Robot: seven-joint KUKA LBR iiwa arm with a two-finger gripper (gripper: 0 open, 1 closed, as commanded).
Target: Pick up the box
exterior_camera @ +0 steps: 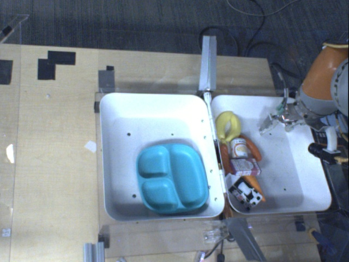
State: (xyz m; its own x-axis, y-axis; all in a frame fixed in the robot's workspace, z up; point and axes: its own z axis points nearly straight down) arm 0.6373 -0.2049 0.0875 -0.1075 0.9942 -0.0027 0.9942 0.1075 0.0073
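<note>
In the right bin (305,195), nearest me, I see the black-and-white box (244,193) at the front-left corner, an orange item (254,184) touching it. Behind sit a pinkish packet (244,165), a can (239,147), then a banana (228,125). Gripper (271,123) hovers farther back, fingers spread, grasping nothing. The left bin (120,124) holds 1 blue tray (172,177).

On the tabletop (54,146) sit two white bins side by side. The left bin (125,119) holds a blue divided tray (172,176). In the right bin (294,168), against its left wall, lie a yellow banana (229,125), a small box (244,165), an orange item (252,148) and a black-and-white object (243,193), clustered together. The end effector (272,121) hangs over the right bin's upper area, apart from the cluster.
</note>
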